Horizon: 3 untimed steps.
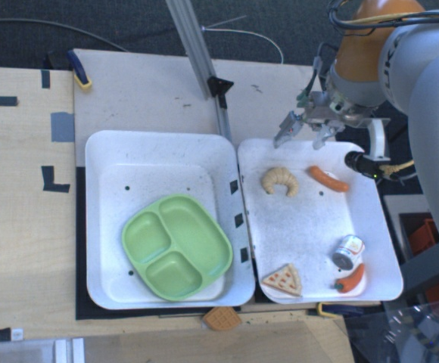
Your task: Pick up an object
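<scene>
The claw (304, 133) is hanging over the far edge of the right bin (303, 225), its two fingers spread apart and holding nothing. One fingertip is sitting near the bin's far left corner and the other a little to its right. Above the claw, the grey arm (409, 59) with its orange band is reaching in from the right side of the view.

Just in front of the claw, inside the right bin, a croissant (280, 180) is lying near the far edge, and a sausage (328, 178) is lying just beside it to the right (the two are apart, not touching). Toward the near edge of the same bin, a small can (347, 251) is lying on its side, with an orange and red pepper (351, 280) just below it. A pizza slice (282, 280) is resting in the bin's near left corner.

The left bin (129, 165) is sitting side by side with the right one and is holding a green divided plate (177, 246) with three compartments.

On the worktop (23, 225), a round cookie (221, 318) is lying just outside the bins' near edge. A metal pole (193, 40) is slanting up from between the bins at the far side.
</scene>
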Motion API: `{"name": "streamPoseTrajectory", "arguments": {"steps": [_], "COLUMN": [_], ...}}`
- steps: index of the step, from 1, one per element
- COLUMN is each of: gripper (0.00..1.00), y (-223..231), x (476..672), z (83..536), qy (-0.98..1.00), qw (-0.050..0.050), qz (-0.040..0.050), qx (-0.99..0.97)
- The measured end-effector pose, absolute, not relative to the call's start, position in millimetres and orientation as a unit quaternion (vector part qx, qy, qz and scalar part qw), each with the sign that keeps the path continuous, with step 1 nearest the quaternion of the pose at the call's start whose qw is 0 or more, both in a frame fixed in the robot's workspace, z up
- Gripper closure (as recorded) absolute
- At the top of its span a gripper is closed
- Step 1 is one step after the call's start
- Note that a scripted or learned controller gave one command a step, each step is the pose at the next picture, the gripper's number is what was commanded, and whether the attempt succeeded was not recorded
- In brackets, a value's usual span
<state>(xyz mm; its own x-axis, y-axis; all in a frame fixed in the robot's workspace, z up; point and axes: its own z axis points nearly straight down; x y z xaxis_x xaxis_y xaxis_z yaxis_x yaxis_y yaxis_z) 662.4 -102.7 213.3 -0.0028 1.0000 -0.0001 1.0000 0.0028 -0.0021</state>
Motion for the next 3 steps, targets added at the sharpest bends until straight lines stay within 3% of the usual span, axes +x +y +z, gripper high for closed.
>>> {"name": "streamPoseTrajectory", "arguments": {"steps": [1, 3], "gripper": [0.00, 0.00], "y": [-102.8, -108.7], "x": [662.4, 665.2], "z": [213.3, 95.2], "qy": [-0.708, -0.708], "qw": [0.001, 0.003], "qz": [0.0009, 0.0033], "qx": [-0.706, -0.707]}}
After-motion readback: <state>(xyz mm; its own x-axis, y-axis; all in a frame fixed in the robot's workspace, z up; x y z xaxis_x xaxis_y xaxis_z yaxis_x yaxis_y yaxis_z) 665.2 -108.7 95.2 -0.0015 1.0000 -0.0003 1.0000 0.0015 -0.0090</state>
